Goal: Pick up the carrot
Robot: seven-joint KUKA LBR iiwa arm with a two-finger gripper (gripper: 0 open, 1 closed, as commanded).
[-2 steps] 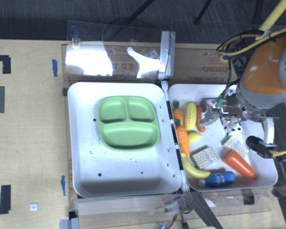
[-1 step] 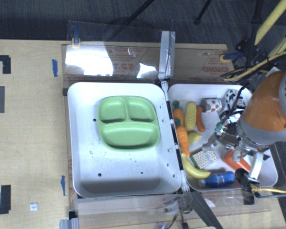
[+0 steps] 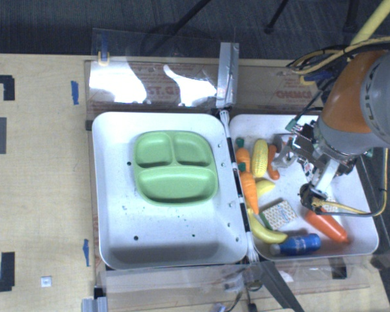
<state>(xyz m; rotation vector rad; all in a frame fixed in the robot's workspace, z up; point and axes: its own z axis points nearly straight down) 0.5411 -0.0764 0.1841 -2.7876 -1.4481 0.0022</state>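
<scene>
1. Counter (image 3: 39, 174): a pale wooden surface that carries two shallow white bins side by side.
2. Left bin (image 3: 110, 194): it holds one item, the green plate.
3. Right bin (image 3: 263, 125): it touches the left bin along a shared wall and holds all the small items listed below.
4. Arm (image 3: 361, 103): grey with an orange band, it reaches in from the right and hangs over the upper middle of the right bin. Whether its jaws are open or closed cannot be told. A small orange piece (image 3: 275, 165) shows just beside them, and whether it is gripped cannot be told.
5. Green plate (image 3: 175, 168): divided into three compartments, it lies flat in the upper half of the left bin.
6. Carrot (image 3: 248, 186): orange and tapered, it lies lengthwise against the left wall of the right bin, well apart from the arm's end.
7. Banana (image 3: 265, 231): it curves below the carrot's lower tip.
8. Orange-red tapered item (image 3: 326, 225): it lies near the lower right corner of the right bin.
9. Corn cob (image 3: 260, 158): yellow, it lies just beside the carrot's upper part.
10. Blue cylinder (image 3: 300, 244): it lies on its side at the bottom wall, next to the banana's end.
11. Checkered card (image 3: 279, 214): it is tilted and lies between the banana and the orange-red item.
12. Round yellow item (image 3: 265, 187): it touches the carrot's right side.
</scene>
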